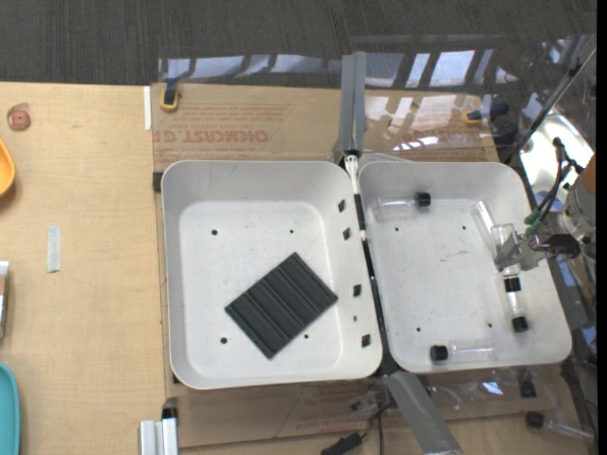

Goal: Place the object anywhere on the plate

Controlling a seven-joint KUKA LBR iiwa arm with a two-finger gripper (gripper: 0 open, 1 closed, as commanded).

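A: What lies nearest, along the counter's (85, 282) front edge?

B: In the right bin (455, 335), a clear plastic tube with a black cap (462, 353) lies flat along the front wall, its long axis parallel to that edge and its cap toward the left.

A: And the left bin (190, 349)?

B: A dark ribbed rectangular plate (282, 305), matte and grooved, lies flat near its front middle, turned diagonally, long axis running from front-left to back-right.

A: Where is the claw (517, 254)?

B: At the right bin's right side, low over the floor. I cannot tell how far it is parted or whether it grips anything. Another clear tube with black caps (515, 303) lies just in front of it, pointing front to back.

A: Farther back?

B: A third capped tube (403, 201) lies near the right bin's back wall, lengthwise along it. Behind both bins, brown cardboard (247, 131) covers the counter.
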